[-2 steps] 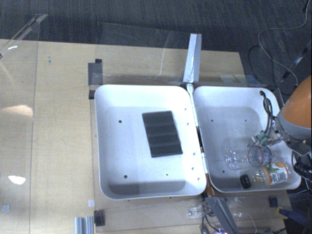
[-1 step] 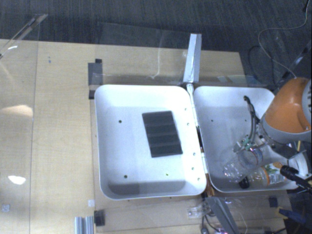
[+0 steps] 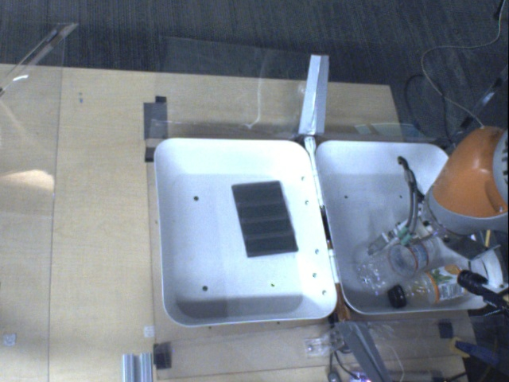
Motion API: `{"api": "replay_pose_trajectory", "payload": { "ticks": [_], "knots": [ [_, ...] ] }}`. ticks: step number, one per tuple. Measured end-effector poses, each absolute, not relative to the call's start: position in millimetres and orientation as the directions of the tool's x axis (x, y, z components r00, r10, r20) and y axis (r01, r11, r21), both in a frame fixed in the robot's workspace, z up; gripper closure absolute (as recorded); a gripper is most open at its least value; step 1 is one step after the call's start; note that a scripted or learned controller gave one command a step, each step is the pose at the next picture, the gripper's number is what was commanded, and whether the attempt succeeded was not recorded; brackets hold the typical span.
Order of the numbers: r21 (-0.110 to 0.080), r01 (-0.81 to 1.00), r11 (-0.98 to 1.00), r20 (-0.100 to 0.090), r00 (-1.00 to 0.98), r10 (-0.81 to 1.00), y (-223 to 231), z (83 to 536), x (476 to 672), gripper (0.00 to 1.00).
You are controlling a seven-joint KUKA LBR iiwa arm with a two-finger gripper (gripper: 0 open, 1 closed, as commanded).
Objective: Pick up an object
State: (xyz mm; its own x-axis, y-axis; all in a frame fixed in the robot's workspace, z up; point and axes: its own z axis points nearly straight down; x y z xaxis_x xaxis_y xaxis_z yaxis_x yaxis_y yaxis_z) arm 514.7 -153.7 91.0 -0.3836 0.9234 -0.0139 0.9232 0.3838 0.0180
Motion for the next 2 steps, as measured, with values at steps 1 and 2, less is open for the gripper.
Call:
{"api": "replay_pose_trajectory", "payload": {
  "ticks": [1,2],
  "knots": [
    [0.025,0.922,0.387,-0.015,-0.387,0.922,-151.7,102.7,518.0,1.0],
    [0.025,0.922,0.387,-0.015,-0.386,0.922,-151.8,102.7,517.9,0.0]
  ]
}}
